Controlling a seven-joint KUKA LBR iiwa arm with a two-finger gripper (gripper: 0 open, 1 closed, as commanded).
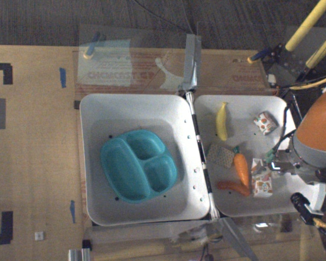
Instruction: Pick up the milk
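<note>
I saw a teal divided plate (138, 165) in the left bin (92, 145). In the right bin (244, 105), a banana (222, 121) and carrot (241, 167) lay left of the milk (261, 179), a light, crushable carton best taken across its flat sides. I could not tell the state of the gripper (277, 165) beside it.

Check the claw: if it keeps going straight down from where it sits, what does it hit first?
Likely the white printed milk carton, lying flat in the right white bin beside the orange carrot. The claw sits right above its upper end; height is unclear.
</note>
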